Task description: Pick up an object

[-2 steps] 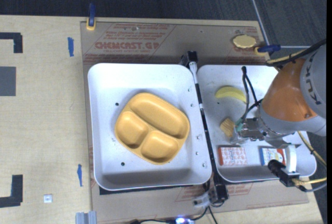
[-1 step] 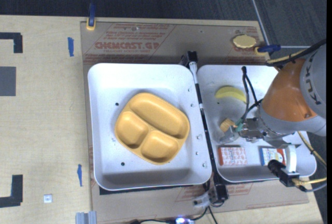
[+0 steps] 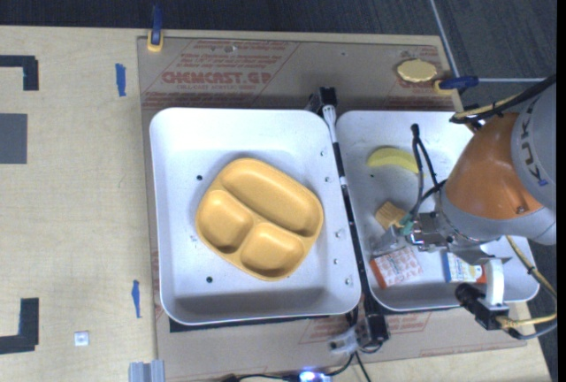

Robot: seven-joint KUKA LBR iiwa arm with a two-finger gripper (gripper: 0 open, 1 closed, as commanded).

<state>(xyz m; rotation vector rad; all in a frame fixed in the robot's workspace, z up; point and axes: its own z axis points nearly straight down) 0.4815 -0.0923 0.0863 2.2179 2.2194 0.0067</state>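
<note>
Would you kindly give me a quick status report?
Gripper low in right bin. Red-and-white packet beside it. Yellow tray in left bin.

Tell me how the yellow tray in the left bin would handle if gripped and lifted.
The yellow tray looks like thin moulded plastic, so probably light and stiff. Its glossy, rounded compartments may slip between fingers; the rim seems the better hold. It is broad and shallow, so unlikely to roll, though it could tilt if lifted by one edge.

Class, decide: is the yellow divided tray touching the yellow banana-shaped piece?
Apart. The camera view shows the yellow divided tray in the left bin and the banana-shaped piece in the right bin.
</note>
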